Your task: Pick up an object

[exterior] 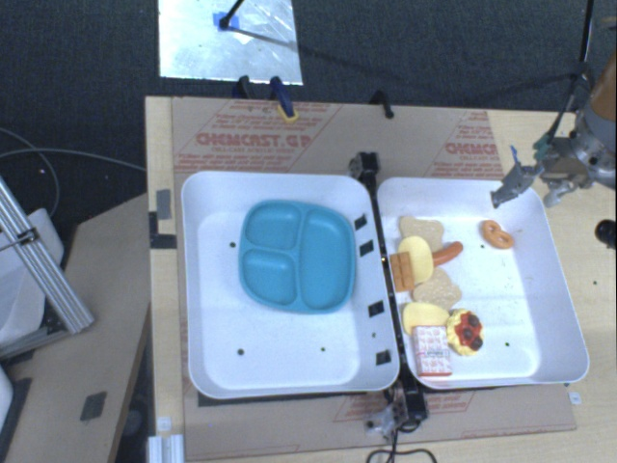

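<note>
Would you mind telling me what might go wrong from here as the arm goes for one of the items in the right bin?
1. Most of the toy food lies piled and touching near the divider, so a descent there may clip two pieces or push them apart.
2. The small orange ring lies alone and flat; the fingers might slide over it.
3. The gripper sits near the right bin's far rim, so a steep descent could strike that wall.

Glossy blue plastic plate point(295, 257)
</note>
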Tool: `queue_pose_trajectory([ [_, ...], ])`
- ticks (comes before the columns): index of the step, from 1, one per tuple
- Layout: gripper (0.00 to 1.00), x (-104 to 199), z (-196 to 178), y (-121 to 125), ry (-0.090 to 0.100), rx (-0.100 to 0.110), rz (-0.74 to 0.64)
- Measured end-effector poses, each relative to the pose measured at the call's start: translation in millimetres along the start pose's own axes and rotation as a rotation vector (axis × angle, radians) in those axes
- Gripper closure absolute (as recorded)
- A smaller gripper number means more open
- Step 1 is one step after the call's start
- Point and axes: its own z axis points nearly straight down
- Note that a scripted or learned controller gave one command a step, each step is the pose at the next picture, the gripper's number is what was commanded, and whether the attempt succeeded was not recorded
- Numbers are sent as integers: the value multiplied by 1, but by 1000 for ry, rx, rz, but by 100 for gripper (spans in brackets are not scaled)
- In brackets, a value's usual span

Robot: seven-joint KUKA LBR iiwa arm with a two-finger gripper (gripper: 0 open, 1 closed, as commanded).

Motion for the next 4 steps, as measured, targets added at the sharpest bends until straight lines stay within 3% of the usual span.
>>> queue_pose_trajectory([
  [1,0,72,111,-86,8,18,-1],
  [2,0,87,181,-48,-5,-4,0],
  [3,100,87,167,-47,-2,-7,3],
  [4,100,162,75,-74,4,-4,-8],
])
